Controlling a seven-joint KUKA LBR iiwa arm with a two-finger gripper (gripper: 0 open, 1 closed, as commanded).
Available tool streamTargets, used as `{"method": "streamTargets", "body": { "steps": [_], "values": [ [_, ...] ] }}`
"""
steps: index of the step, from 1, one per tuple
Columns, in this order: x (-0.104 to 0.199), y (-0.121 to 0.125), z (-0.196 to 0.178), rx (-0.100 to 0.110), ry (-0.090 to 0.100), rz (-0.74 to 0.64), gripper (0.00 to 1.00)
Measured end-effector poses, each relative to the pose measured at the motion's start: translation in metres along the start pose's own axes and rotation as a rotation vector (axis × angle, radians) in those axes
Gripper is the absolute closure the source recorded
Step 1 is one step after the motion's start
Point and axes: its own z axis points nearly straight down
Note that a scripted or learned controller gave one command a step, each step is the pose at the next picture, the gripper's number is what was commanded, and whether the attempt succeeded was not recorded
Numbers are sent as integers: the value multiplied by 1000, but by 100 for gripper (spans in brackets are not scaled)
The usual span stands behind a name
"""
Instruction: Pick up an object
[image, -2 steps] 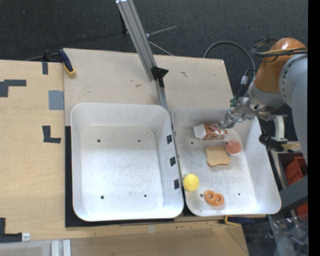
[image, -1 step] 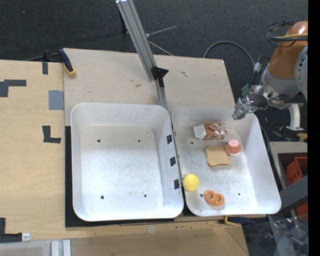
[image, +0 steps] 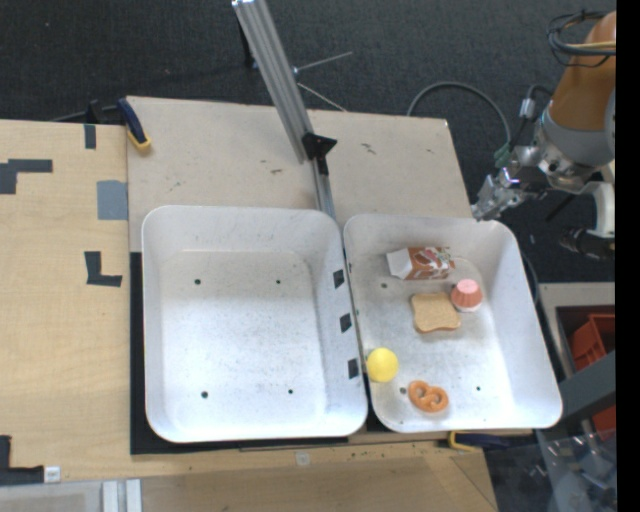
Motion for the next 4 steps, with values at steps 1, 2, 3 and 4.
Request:
{"method": "streamTargets", "body": {
  "steps": [1,2,3,4],
  "values": [
    [1,1,-32,1,0,1,100],
    [58,4,-29,6,3,-4,100],
    [103,-5,-30,6,3,-3,100],
    [151,-7,-27,7,2,-3,100]
  ]
}}
